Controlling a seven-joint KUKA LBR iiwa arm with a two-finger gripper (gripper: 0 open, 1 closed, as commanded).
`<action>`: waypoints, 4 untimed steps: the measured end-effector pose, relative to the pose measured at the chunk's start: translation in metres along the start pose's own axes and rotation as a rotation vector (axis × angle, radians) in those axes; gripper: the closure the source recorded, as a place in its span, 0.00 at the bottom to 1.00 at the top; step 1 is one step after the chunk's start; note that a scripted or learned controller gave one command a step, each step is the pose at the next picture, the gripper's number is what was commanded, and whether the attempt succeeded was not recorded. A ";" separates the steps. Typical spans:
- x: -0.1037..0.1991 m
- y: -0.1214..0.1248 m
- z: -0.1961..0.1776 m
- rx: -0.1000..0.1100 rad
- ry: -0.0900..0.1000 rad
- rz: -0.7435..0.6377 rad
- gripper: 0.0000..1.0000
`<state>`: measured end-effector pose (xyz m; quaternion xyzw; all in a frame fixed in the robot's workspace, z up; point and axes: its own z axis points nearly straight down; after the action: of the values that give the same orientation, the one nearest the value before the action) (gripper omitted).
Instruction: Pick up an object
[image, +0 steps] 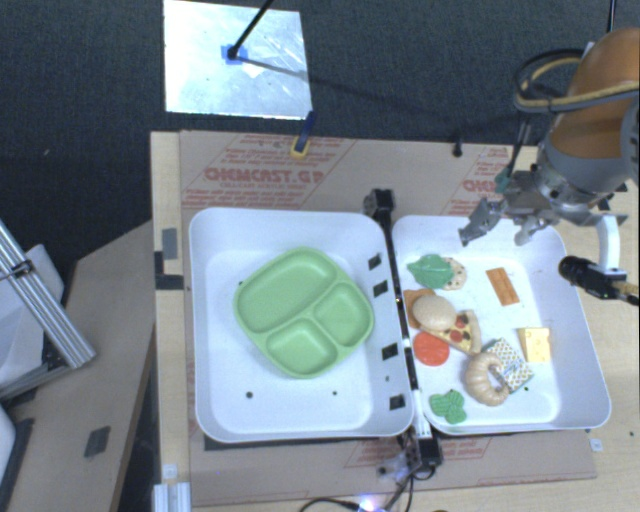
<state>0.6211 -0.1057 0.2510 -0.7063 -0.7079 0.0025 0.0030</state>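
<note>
Camera view. Gripper (498, 228) above the right bin's (585, 340) far edge, fingers spread apart, nothing between them. Step, by judgement: approach, before any pick. Candidates lie below in that bin: green leafy piece (431, 269), orange block (503, 286), yellow block (536, 344), pretzel (484, 378) (toy foods, seemingly). Next move calls for descent over one item. Green tray (304, 312) occupies the left bin. Arm's upper part cut off at the frame; small items' identity uncertain.
</note>
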 end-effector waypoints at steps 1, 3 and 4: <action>0.000 0.001 -0.006 -0.009 -0.001 -0.001 0.00; 0.003 0.008 0.091 -0.010 -0.001 0.001 0.00; 0.001 0.002 0.147 -0.010 -0.001 0.002 0.00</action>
<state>0.6217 -0.1050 0.1042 -0.7068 -0.7074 -0.0005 -0.0008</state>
